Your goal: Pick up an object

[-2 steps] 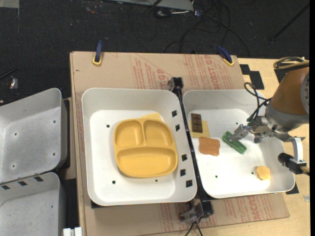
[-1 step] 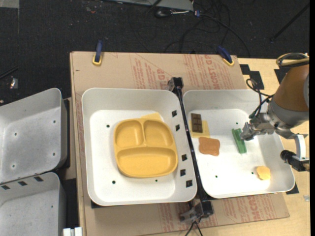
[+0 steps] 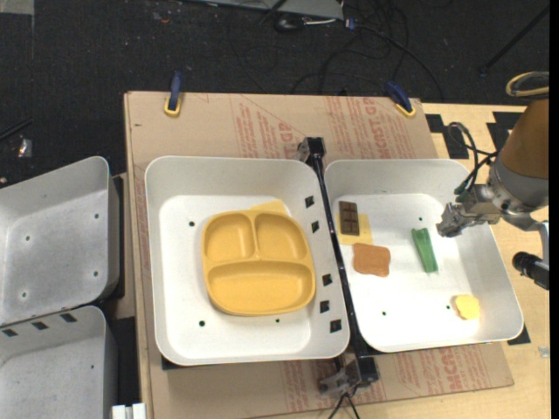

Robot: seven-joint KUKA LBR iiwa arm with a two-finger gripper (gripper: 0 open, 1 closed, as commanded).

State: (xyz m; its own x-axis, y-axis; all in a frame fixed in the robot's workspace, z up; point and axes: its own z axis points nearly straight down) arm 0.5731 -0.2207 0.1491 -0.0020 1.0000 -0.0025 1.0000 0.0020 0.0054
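In the right bin lie a green bar, a brown toast-like piece, a brown chocolate-like slab on a yellow square, and a small yellow lump. My gripper hangs over the bin's right part, just up and right of the green bar. Nothing shows between its tips.
The left bin holds a yellow divided plate. A black clamp strip runs between the two bins. The orange-banded arm comes in from the right edge. Two white trays sit off the bench at left.
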